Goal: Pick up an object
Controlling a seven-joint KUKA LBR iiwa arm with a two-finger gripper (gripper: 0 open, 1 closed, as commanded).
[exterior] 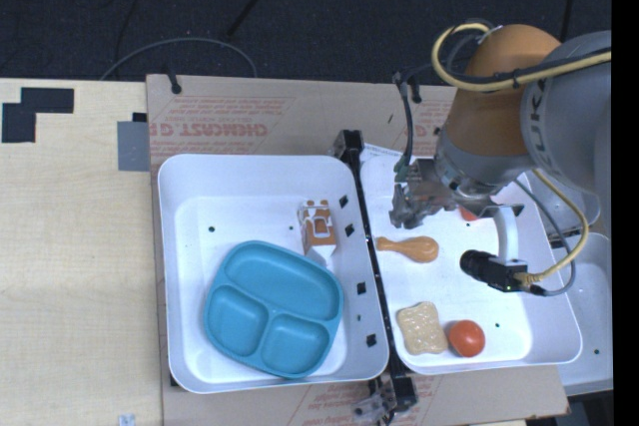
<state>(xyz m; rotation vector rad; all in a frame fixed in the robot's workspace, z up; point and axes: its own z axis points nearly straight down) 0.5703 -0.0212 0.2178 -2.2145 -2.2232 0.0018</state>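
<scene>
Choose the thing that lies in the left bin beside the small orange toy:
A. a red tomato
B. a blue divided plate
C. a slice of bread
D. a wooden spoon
B: the blue divided plate lies in the left bin, just below the small orange toy.

Single fixed camera above the bench, looking down at a slant on left bin [190, 205] and right bin [559, 334]; arm [509, 105] enters from frame right.
</scene>
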